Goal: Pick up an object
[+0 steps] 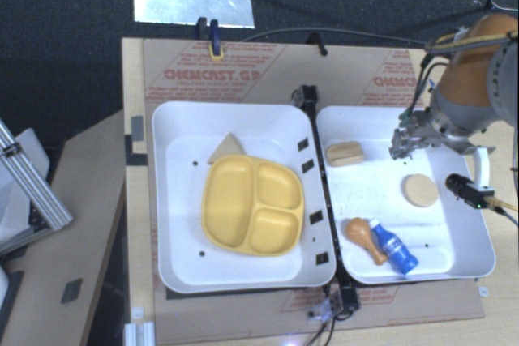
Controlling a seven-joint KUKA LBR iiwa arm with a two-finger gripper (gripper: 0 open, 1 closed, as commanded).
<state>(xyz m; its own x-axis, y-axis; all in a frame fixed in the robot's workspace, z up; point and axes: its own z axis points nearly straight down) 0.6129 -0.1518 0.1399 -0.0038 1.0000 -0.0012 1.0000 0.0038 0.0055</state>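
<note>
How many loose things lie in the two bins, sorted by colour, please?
Yellow: 1, the divided plate in the left bin.
Tan: 3, the wedge behind the plate, the block and the round disc in the right bin.
Orange-brown: 1, the drumstick-shaped piece.
Blue: 1, the small bottle.
Total: 6.

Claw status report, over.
Claw hovering over right bin, upper part. Nothing seen between its tips. Round disc just below, bread piece left. Nothing blocking.
</note>
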